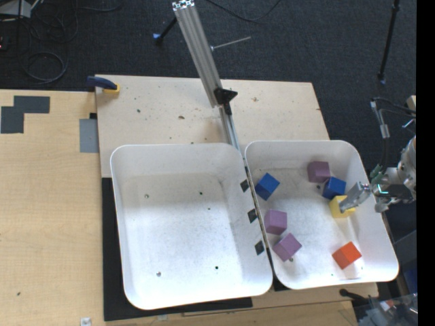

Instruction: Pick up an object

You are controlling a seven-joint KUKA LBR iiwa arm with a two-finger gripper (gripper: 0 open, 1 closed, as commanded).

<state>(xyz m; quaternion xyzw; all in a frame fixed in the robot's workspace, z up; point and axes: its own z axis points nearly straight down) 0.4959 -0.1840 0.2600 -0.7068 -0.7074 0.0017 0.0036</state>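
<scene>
you have two bins side by side on the bench (272,107): the left bin (136,182) and the right bin (360,161). in the right bin, one cube (267,185) lies near the left wall, two more (275,221) (287,246) in front of it. three cubes (318,171) (334,187) (342,206) cluster toward the right wall, the gripper (353,197) over them. another cube (347,255) sits in the front right corner.

Dark carpet floor (306,39) strewn with black cables (41,63) lies beyond the pale wooden bench (47,202). A slanted aluminium rail (199,46) rises from the bench's far edge, near a blue-and-yellow clamp (103,84).
</scene>
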